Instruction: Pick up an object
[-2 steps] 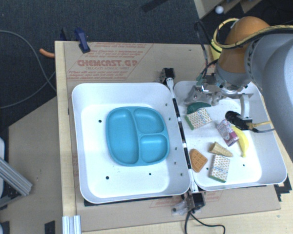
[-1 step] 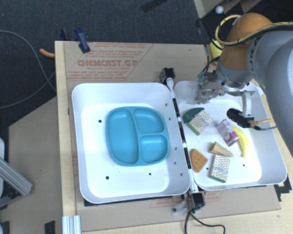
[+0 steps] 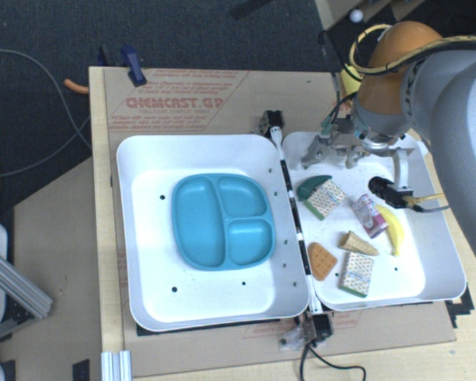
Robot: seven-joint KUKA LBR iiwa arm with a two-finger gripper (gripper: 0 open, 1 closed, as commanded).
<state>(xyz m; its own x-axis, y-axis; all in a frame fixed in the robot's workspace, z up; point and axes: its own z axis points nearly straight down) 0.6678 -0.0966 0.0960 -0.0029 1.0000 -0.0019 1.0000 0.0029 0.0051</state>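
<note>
Six small things lie in the right bin [image 3: 416,270], all towards its middle and its near edge. Closest to the far edge is a dark green piece [image 3: 310,186], and a patterned packet [image 3: 326,202] lies against its near side. Towards the right edge a purple and silver wrapper [image 3: 370,215] lies just beside a banana [image 3: 393,228]; whether the two touch cannot be told. Nearer the near edge are a tan wedge [image 3: 357,243], an orange cracker [image 3: 321,259] close to the left wall, and a second patterned packet [image 3: 357,275] just below the wedge.

The gripper [image 3: 331,159] hangs over the bare floor at the far edge of this bin, near its far left corner. Its fingers [image 3: 310,159] are spread apart and have hold of nothing. The green piece and the first packet are the nearest things to it, apart from it on its near side. The grey arm [image 3: 452,94] with its orange band [image 3: 401,50] covers the bin's far right corner.

The left bin [image 3: 143,213] holds one blue divided plate [image 3: 222,221] in its middle, well apart from all four walls. Both bins sit on a board [image 3: 182,101] with red print. A blue clip [image 3: 132,65] sits at the board's far left corner. A black clamp [image 3: 272,122] stands at the far end of the seam between the bins.
</note>
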